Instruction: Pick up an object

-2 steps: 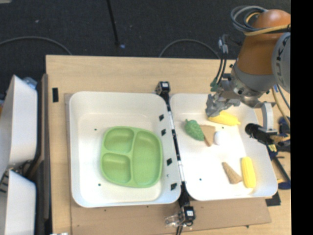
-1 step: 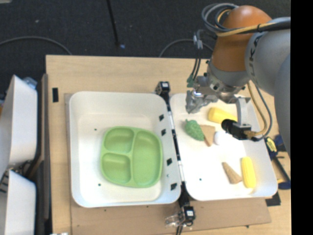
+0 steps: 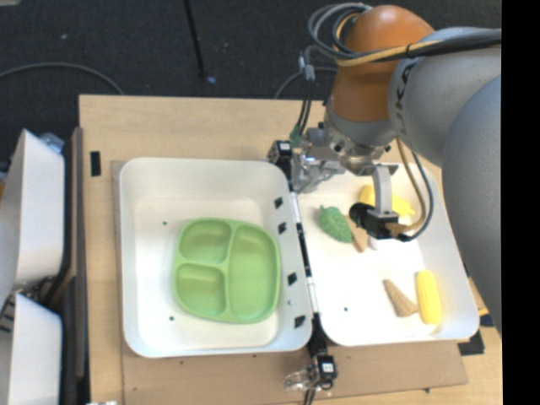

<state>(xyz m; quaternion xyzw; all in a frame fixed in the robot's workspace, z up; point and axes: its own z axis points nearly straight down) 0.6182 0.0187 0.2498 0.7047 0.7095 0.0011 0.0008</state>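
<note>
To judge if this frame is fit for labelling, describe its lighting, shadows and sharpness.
Camera view: soft, even light, no hard glare; the left bin and right bin read bright, nearly washed out; the green tray casts only a faint shadow; the arm, close to the camera, looks large and slightly soft.
</note>
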